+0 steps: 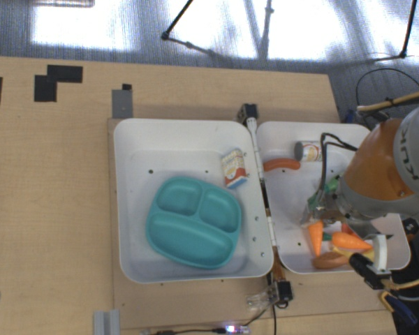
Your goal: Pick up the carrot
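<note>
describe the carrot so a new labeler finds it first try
Go to the right-hand white bin, the one the arm reaches over. Near its front edge, below the gripper, is a cluster of toy food. The carrot is the small orange cone pointing toward the front, left of the brown sausage-like piece.

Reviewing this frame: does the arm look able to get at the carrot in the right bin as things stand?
Probably yes. The carrot lies in the open in the right bin, just left of the arm's wrist, with nothing over it. Other toy food crowds its right side, including an orange piece, so a clean grasp is uncertain.
</note>
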You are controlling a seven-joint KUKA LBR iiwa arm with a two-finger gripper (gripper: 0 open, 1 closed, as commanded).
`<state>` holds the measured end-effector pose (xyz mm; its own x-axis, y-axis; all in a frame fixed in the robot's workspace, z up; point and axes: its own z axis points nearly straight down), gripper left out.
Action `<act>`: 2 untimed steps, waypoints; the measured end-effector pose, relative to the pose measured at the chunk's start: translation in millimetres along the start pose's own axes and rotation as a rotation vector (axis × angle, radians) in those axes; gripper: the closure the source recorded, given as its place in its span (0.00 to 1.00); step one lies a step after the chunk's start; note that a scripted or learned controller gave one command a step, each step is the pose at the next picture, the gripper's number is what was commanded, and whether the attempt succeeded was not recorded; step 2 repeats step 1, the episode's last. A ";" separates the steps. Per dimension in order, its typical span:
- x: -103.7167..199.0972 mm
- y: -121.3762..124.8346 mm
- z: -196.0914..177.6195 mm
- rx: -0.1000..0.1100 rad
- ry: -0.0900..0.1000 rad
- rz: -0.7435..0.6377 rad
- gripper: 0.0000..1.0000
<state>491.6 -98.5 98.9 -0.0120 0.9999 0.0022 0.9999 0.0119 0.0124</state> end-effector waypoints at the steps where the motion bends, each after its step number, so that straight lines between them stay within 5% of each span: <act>1: 86.6 -2.0 -85.4 0.010 -0.003 0.259 1.00; 2: 86.6 -2.0 -85.4 0.010 -0.003 0.259 1.00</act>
